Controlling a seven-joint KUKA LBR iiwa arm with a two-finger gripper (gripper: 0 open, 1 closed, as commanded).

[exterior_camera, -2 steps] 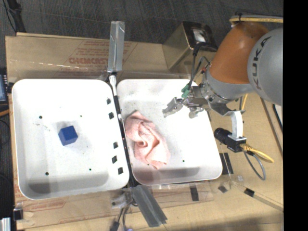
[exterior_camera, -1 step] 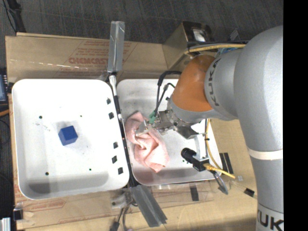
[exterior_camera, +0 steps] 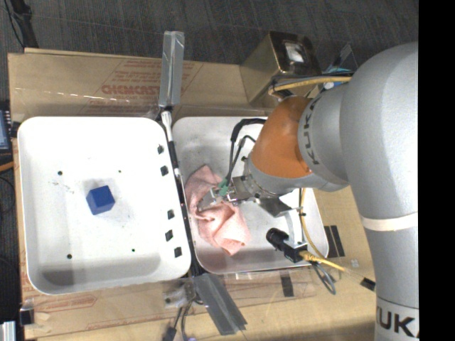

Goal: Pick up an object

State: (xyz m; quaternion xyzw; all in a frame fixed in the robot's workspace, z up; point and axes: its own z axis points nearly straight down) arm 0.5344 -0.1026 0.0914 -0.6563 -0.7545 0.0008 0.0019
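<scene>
- Two white bins (exterior_camera: 43, 190) sit on brown cardboard (exterior_camera: 85, 77) over dark carpet (exterior_camera: 213, 13).
- Red mirrored print on the cardboard is unreadable; "KUKA" marks the arm (exterior_camera: 384, 155).
- Gripper (exterior_camera: 213, 201) touches the pink cloth (exterior_camera: 224, 226) in the right bin; jaw state unclear.
- Blue cube (exterior_camera: 100, 198) lies in the left bin.

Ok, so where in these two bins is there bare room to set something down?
The left bin has the most room: bare floor lies all around the blue cube, widest between it and the near wall. The right bin is crowded: the pink cloth covers its left side and the gripper hangs over it. A bare strip lies along its far wall.
</scene>
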